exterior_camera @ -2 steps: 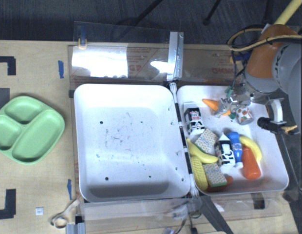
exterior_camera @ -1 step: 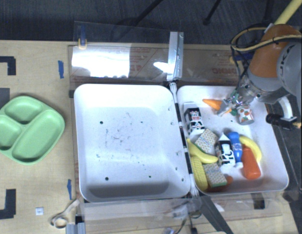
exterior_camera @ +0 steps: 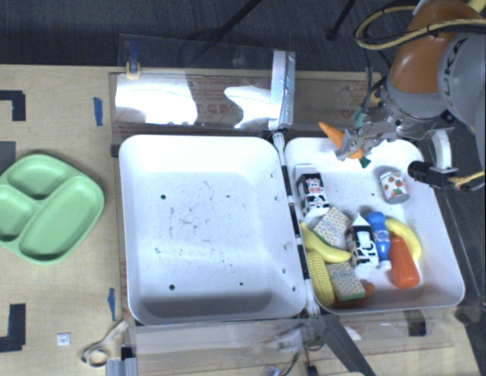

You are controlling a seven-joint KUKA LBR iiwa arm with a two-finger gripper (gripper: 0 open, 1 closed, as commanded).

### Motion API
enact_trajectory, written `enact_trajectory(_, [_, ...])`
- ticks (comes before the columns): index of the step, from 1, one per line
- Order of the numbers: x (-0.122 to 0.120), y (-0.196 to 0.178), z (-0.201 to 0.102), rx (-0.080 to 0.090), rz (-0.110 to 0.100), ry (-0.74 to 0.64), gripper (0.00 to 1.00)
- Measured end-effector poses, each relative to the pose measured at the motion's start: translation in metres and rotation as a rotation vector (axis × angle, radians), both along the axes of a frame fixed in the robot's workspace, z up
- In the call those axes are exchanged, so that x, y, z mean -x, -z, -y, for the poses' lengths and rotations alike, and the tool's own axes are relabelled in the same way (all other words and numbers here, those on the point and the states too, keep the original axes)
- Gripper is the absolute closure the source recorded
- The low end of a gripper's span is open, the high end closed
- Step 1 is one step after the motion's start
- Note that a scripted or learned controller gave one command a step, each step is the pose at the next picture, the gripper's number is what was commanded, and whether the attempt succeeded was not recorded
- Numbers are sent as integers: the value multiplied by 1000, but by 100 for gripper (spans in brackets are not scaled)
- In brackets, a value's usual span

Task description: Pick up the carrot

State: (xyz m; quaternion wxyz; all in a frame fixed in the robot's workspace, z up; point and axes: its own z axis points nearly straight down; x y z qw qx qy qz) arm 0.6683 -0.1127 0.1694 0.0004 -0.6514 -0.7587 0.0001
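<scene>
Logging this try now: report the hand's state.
Hand: shut on the carrot, which sticks out orange from between its fingers above the right bin's far edge.

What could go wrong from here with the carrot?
The carrot juts sideways from the gripper, apparently pinched near one end, so it may twist or slip out. It hangs above the right bin's far rim, beside the divider; if dropped, it might bounce outside or into the left bin. Falling straight down, it could land among the bananas and bottles.
</scene>
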Motion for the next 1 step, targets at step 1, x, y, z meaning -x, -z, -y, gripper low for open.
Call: enact_trajectory(1, [0,-104,-11,1,-1,129,100])
